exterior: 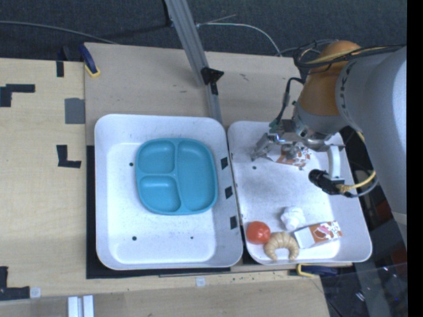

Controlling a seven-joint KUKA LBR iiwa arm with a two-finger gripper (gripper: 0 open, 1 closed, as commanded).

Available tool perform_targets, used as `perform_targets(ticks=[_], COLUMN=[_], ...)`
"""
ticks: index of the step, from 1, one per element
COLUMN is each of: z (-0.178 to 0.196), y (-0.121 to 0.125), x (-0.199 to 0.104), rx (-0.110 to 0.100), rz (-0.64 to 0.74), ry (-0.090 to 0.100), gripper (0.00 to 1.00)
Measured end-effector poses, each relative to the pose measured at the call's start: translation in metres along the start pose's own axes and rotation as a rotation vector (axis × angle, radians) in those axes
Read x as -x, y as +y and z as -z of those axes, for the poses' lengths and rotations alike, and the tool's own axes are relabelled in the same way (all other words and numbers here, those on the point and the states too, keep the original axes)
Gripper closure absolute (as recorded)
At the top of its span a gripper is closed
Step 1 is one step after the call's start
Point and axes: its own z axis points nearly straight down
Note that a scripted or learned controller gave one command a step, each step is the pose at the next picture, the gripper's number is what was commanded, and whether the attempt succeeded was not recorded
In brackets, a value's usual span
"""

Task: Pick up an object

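Right of centre, at the right bin's (246, 197) lower edge: tomato (258, 231), croissant (282, 244), crumpled white wad (293, 216), small carton (319, 234). Probably all light; croissant curved and firm-looking, best pinched across its middle. Upper right: gripper (264, 146) low over the bin, well apart from the croissant; finger state impossible to tell.
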Motion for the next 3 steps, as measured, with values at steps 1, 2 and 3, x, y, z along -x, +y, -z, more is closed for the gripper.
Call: perform_targets(ticks=[1,2,3], z=[-0.007,0.000,0.047], y=[0.004,0.004,0.011], x=[0.002,0.002,0.007], rx=[0.014,0.014,0.004], rz=[-0.001,0.000,0.000], ry=[-0.003,-0.005,0.002], gripper=[0.00,1.00,1.00])
